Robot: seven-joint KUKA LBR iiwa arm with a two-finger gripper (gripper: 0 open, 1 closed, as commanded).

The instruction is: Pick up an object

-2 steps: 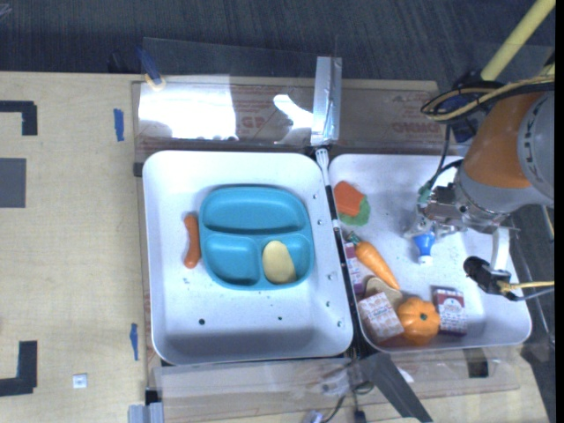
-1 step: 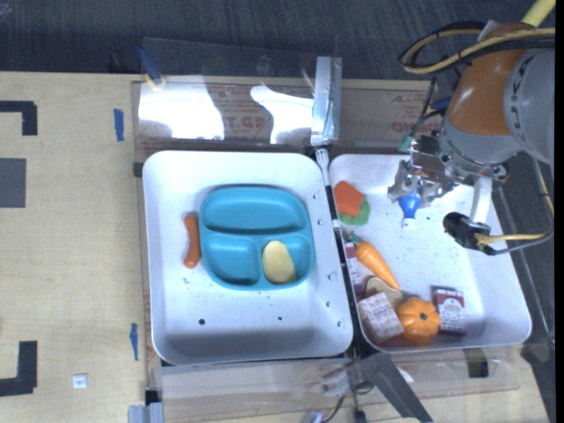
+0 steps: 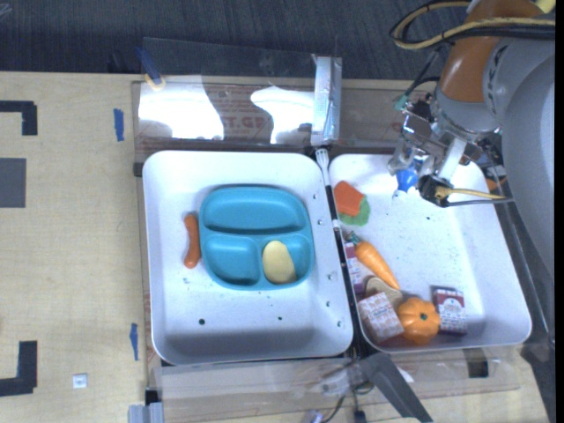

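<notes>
The gripper (image 3: 407, 176) hung over the far part of the right bin (image 3: 493, 263), and I cannot tell how it was set. No object was seen in it. A carrot (image 3: 377, 263), a small pumpkin (image 3: 419, 319) and some packets (image 3: 448, 307) lay at the near side of this bin. In the left bin (image 3: 167, 192), a blue tray (image 3: 256, 234) held a yellow piece (image 3: 278, 262), and an orange sausage (image 3: 190, 241) lay just left of it.

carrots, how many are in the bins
1, as far as I can tell: a carrot in the right bin, near its left wall. More may hide under the pile at the front.
</notes>
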